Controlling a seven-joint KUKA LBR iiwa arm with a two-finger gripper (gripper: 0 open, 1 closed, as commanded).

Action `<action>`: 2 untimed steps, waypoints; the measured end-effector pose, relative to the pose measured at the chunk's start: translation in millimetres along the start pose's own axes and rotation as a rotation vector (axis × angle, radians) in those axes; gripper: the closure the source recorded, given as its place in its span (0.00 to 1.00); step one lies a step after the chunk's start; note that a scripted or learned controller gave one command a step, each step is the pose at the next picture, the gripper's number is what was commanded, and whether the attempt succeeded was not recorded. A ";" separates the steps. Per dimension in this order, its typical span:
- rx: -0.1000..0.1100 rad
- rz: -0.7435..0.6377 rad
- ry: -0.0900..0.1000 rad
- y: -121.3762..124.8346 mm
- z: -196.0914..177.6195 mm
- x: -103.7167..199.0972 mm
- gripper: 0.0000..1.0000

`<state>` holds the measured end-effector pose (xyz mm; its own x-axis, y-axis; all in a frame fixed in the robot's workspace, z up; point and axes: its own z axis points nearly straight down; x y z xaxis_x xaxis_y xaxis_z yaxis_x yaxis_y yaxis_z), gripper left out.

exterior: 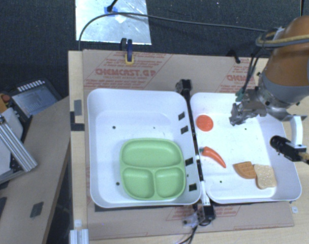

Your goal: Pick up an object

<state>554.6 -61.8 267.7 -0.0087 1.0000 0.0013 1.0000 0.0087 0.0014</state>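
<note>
Over the right bin point(281, 187), the gripper point(238, 117) hung just right of the tomato slice point(205, 122), probably lining up a grab, though I couldn't tell its pincer state.

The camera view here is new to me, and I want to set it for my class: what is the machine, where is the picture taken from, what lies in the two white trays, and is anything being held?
The picture is taken from one fixed camera above the bench, looking down at a slant. The grey and orange machine at the right is a robot arm; its gripper, a two-fingered hand, hangs over the right bin. That bin contains a round orange-red disc, a red chilli-shaped piece and two toast-like pieces, one brown and one paler. The left bin holds a green divided plate. I cannot see anything between the fingers, so nothing appears held.
</note>
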 end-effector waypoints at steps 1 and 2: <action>0.001 0.002 -0.001 -13.4 0.4 46.0 1.00; 0.001 0.001 0.000 -17.1 19.6 99.6 1.00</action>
<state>536.7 37.7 248.2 -0.0074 1.0000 0.0013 1.0000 0.0074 0.0005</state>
